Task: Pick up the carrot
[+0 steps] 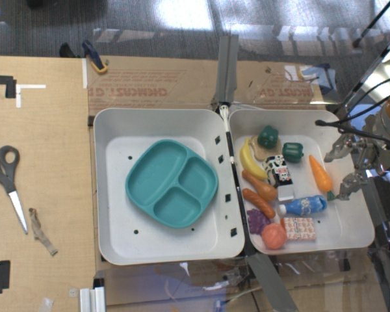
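1. You'll find the carrot (320, 175) in the right bin (351, 236), lying free on the white floor toward that bin's right side, its thin tip pointing up and away from you.
2. The pincer (348, 168) sits at the right edge of that bin, just beside the carrot; its two metal fingers (338, 147) stand spread apart — released, with nothing between them.
3. The carrot lies just left of the spread fingers, apparently not touching them, though the view is too coarse there to be sure.
4. Left of the carrot you have two dark green peppers (268, 136), a banana (250, 160), a small black-and-white cow figure (279, 169), and two orange sausages (259, 194) lying aslant.
5. Below the carrot a blue bottle (304, 206) lies on its side, and near the front wall sit a purple bunch of grapes (256, 220), a pink-orange peach (273, 236) and a red-and-white patterned packet (300, 229).
6. The left bin (110, 174) holds a teal divided plate (173, 183) — three compartments, set at a tilt to the bin's walls.
7. On the counter (39, 174) to the left, well apart from both bins, lie grey scissors (8, 177).
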`<state>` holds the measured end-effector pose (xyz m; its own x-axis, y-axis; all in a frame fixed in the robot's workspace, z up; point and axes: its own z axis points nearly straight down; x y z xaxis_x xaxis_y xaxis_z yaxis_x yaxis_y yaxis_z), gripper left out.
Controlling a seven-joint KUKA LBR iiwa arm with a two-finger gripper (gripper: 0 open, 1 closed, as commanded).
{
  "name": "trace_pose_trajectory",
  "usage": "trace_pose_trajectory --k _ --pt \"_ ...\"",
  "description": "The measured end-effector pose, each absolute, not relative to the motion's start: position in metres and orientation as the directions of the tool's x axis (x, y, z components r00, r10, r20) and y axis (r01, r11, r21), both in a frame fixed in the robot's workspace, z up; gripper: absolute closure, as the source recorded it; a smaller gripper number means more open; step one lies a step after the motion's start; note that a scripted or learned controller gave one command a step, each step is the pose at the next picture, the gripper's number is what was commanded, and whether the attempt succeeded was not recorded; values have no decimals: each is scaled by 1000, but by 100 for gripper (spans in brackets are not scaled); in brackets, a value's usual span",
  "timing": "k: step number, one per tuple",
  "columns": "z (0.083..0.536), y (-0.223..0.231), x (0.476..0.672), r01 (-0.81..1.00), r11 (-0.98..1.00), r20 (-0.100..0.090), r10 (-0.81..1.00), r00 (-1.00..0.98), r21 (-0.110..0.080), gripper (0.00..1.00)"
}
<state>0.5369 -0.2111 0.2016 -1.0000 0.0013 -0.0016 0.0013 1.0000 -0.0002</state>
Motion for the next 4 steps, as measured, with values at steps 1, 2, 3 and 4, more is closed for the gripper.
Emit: trace_pose_trajectory --k 1,2,3,4 --pt "93 -221 569 52 999 -5 52 -999 -1 0" --pt "104 -220 571 47 999 -10 47 -999 -3 100" --pt "92 -206 554 -178 984 -2 -178 -984 0 100" --pt "93 -206 555 -179 984 -4 -179 -984 -1 0"
